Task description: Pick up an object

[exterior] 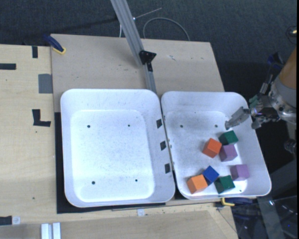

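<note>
Green block [224,184] sits low in right bin [189,103]; my gripper [237,117] hovers above another green block [229,137], jaws' state unclear.

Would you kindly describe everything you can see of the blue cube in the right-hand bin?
The blue cube is a small, solid-coloured block with a matte look, perhaps foam or painted wood. It sits turned at an angle, low in the right bin, near its front edge. An orange cube presses against its lower left side, and a green cube sits close on its lower right, seemingly touching. The gripper is well above it in the picture, apart from it.
</note>
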Robot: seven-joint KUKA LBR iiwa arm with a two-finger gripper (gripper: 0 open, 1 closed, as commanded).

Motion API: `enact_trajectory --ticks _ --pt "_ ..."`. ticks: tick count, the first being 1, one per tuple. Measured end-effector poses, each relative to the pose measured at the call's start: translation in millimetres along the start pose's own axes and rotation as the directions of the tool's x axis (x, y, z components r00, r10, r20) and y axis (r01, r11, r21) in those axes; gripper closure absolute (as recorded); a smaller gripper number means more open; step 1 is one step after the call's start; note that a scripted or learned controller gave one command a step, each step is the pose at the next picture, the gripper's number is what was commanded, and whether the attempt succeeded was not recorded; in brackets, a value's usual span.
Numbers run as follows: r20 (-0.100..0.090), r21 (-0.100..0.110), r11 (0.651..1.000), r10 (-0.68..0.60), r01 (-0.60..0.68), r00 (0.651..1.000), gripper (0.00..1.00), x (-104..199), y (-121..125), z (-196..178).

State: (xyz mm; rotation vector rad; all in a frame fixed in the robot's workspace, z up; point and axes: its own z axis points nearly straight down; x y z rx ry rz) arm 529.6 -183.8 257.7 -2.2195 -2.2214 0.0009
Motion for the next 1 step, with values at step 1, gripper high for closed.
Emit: enact_trajectory --ticks 1 --pt "-0.002 0.008 1.000 0.002 -0.002 1.000 0.00 -19.5 -31.7 114.2"
